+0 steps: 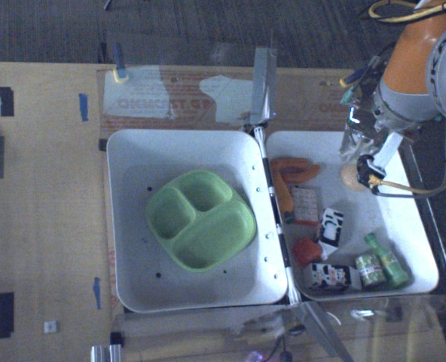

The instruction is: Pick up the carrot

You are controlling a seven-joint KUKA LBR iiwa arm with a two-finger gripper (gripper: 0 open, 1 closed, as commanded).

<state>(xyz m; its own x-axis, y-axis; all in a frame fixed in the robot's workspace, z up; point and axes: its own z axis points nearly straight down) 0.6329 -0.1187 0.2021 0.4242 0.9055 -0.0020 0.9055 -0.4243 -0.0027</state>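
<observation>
Two shallow white bins sit side by side, seen from above. The right white bin (423, 225) is the reference for every position here. Just past its left wall is the left white bin (125, 202), which holds a light green plastic plate with three compartments (200, 219).

The carrot, a long tapered orange piece (284, 193), lies along the right bin's left wall, towards the far left corner. An orange-red sausage-shaped piece (299, 170) lies crosswise at the carrot's far end, close enough that contact cannot be judged.

Near the bin's middle are a small pale printed packet (307, 205) and a small black-and-white patterned carton (330, 228). A red rounded object (307, 251) sits closer to the near left corner. Along the near wall are a second black-and-white carton lying flat (328, 277), a small green can (369, 270) and a green bottle (389, 262).

The grey arm with its orange band reaches over the bin's far right corner. The gripper (356, 146) hangs there, well apart from the carrot. How far it is open cannot be told, and no object can be seen in its grasp.
</observation>
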